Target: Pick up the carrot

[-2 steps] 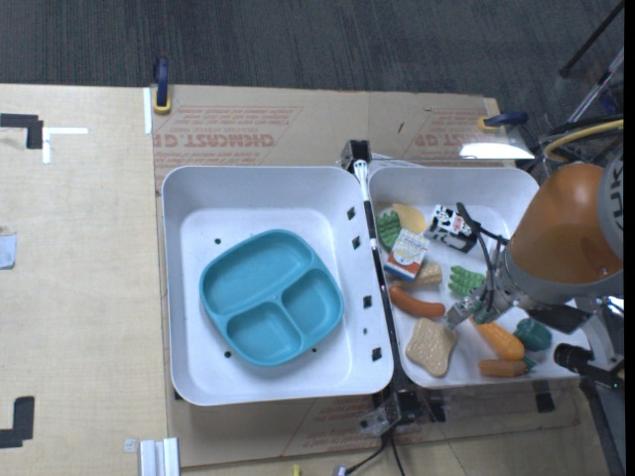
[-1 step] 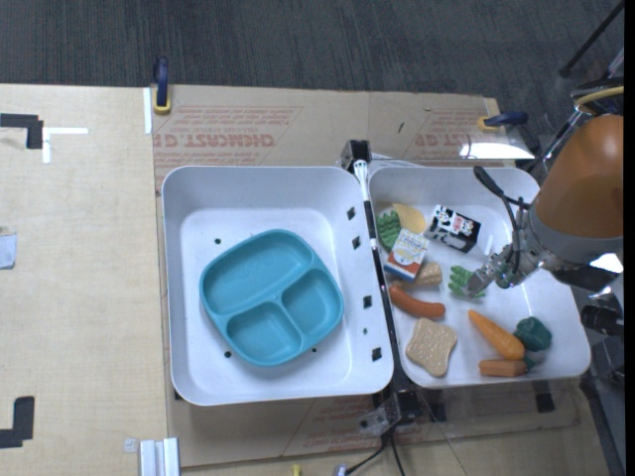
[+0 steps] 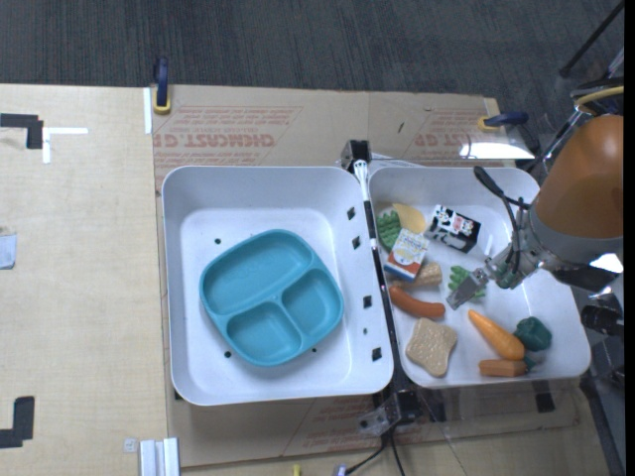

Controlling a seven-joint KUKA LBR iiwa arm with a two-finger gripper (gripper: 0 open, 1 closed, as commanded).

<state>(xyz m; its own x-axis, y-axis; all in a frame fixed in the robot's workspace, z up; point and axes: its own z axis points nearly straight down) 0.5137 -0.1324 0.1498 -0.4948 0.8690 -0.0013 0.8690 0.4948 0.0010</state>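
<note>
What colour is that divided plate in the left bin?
Light blue, clearest in the camera view: the divided plate.

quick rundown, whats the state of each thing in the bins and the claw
claw: low in the right bin, beside the carrot
carrot: lying flat in the right bin, not held
blue plate: right side up in the left bin, nothing on it
toast: lying flat
sausage: lying flat
small carton: tipped on its side

The two bins (image 3: 260,181) look like smooth, slightly glossy white plastic, the divided teal tray (image 3: 270,296) matt plastic, the carrot (image 3: 495,334) smooth shiny orange plastic, and the bench (image 3: 74,296) pale matt wood with brown cardboard (image 3: 228,127).
</note>
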